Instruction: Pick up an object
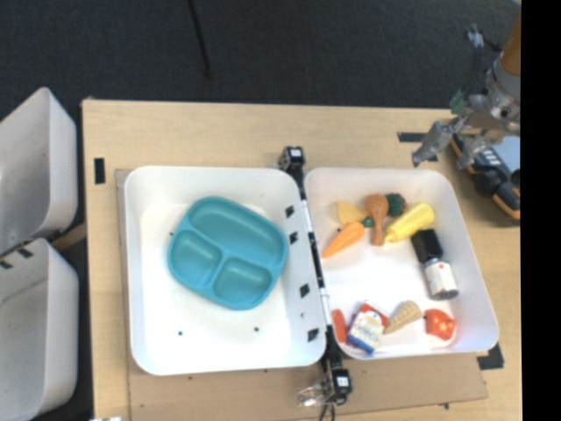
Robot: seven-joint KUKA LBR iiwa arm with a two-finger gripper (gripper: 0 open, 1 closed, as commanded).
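The right bin (469, 235) holds several toy foods. An orange carrot (343, 239), a yellow wedge (349, 211), a brown drumstick (377, 214) and a yellow bottle (409, 223) lie at its far side. A black and white bottle (435, 263) lies by the right wall. Along the near wall are a small carton (365, 328), a cone (404, 316) and a red tomato (441, 324). My gripper (466, 135) hangs at the upper right, beyond the right bin's far corner and over the bench, away from all the objects.
The left bin (145, 323) holds a blue divided plate (228, 253). A black hinge strip (307, 261) runs between the bins. White seats (31, 174) stand to the left of the bench. Bare wooden bench (263, 134) lies behind the bins.
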